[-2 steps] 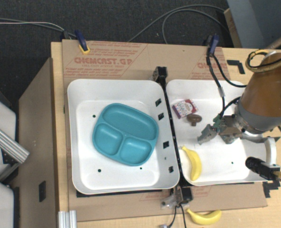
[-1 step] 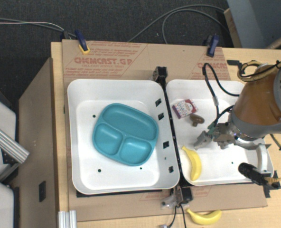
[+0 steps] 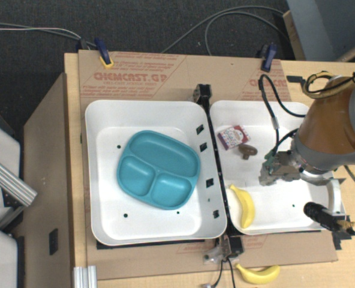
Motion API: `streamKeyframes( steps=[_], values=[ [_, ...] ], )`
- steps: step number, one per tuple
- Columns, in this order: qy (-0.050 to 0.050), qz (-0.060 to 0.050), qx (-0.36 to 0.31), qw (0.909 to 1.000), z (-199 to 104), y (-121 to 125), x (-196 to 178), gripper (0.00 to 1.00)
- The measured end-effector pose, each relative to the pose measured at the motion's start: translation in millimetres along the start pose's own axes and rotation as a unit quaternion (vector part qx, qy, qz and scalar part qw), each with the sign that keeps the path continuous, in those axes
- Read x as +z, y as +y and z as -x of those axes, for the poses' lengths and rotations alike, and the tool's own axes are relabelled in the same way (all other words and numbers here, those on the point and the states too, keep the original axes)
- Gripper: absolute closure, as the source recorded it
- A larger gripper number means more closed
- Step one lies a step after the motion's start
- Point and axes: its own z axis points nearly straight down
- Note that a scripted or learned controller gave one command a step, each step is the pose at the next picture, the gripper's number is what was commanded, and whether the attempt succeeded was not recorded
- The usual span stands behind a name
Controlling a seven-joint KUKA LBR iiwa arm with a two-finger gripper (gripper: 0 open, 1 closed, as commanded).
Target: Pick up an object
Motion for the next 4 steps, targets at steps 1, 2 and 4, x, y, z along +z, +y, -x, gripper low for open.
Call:
streamKeyframes(
  steps=[1,2,4],
  values=[
    [-0.001,0.002,-0.001,1.0000,-2.5,-7.8,-47.9,1.00],
    [-0.001,0.003,-0.001,1.0000,-4.6,-2.8,-91.8,1.00],
    [-0.001,0.001,-0.003,1.0000,-54.6,27.6,-123.9,1.00]
  ],
)
